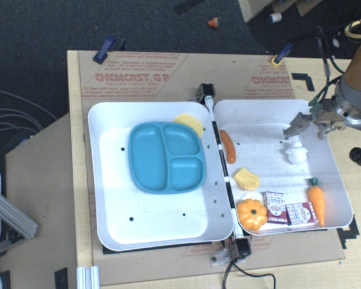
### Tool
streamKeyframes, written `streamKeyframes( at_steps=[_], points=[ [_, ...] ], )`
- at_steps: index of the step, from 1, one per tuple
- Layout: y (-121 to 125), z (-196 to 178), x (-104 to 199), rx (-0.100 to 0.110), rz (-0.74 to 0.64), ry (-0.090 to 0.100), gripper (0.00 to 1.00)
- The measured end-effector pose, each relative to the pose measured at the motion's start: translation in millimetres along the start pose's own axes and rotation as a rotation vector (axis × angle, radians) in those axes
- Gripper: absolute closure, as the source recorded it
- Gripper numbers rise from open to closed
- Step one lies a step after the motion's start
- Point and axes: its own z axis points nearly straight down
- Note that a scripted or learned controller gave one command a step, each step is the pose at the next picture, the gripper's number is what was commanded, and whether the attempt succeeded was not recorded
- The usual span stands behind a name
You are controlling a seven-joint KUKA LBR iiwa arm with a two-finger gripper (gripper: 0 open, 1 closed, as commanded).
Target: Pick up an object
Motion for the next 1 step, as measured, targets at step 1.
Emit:
streamKeyframes(
  at_steps=[1],
  points=[
    [11.4,113.0,41.1,-0.001,0.0,0.0,0.0]
  ],
)
